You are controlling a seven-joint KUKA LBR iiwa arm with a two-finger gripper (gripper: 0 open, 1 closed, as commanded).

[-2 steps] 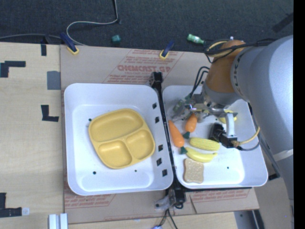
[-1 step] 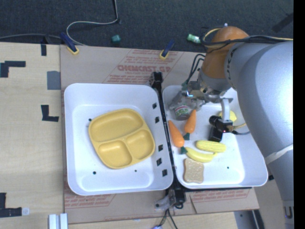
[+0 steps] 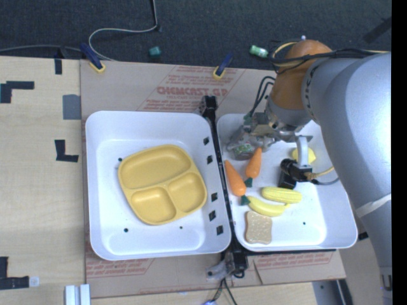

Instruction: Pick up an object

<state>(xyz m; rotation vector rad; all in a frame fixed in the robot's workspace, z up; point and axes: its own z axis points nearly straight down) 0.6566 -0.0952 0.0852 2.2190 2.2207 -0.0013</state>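
Note:
My gripper (image 3: pixel 244 142) hangs low over the back left part of the right bin (image 3: pixel 331 227), close to the divider. Just in front of it lie two orange carrots: one (image 3: pixel 254 162) points up toward the gripper, the other (image 3: pixel 234 178) lies along the bin's left wall. Two yellow bananas (image 3: pixel 282 195) (image 3: pixel 266 206) rest side by side in the bin's middle. A slice of bread (image 3: pixel 258 227) lies near the front wall. Something small and grey-green sits right under the gripper, too blurred to name.
The left bin (image 3: pixel 102 189) holds a yellow plate with three compartments (image 3: pixel 163 183). The grey arm (image 3: pixel 356 126) covers the right bin's back right corner. A small yellow thing (image 3: pixel 295 154) peeks out beside the wrist bracket.

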